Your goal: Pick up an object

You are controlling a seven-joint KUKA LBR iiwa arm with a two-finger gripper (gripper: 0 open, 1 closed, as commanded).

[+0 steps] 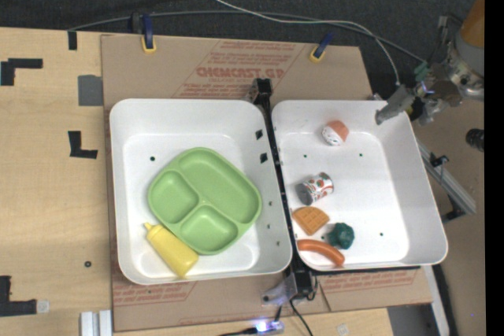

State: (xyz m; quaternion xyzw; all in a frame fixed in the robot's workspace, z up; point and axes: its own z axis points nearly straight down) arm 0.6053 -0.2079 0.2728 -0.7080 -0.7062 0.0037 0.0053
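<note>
Left bin [126, 169]: green plate [205, 201], yellow bottle [170, 249]. Right bin [409, 193]: can [316, 188], waffle [310, 219], hot dog [320, 252], green lump [341, 234], pink piece [335, 132]. Gripper [391, 106] at top-right corner, above rim; finger state indeterminate, nothing seen held.

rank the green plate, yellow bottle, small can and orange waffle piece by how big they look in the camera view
1. green plate
2. yellow bottle
3 and 4. small can and orange waffle piece: these look about alike, so I won't rank them.
</note>
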